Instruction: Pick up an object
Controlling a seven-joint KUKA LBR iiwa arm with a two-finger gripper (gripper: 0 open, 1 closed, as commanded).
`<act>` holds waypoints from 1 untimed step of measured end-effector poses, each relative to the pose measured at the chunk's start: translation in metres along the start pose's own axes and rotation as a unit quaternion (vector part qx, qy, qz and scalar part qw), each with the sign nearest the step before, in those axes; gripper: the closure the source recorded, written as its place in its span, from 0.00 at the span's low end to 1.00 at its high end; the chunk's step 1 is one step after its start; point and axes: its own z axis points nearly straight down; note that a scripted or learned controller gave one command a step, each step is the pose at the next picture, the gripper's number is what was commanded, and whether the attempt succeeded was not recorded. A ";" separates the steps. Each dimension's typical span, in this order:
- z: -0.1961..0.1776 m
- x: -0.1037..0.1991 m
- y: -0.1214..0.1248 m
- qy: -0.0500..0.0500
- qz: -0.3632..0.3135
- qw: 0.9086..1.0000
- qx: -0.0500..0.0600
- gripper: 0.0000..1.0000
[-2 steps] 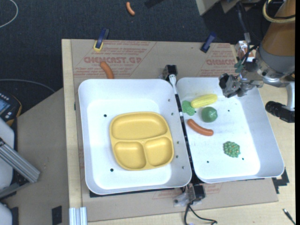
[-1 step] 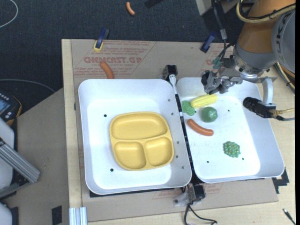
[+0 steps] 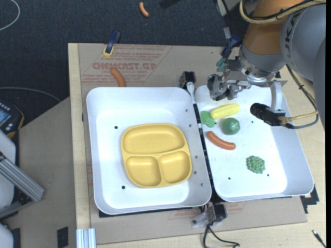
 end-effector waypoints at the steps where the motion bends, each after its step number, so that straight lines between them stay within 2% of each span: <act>1: -0.012 0.037 0.017 0.001 -0.001 1.000 0.000 1.00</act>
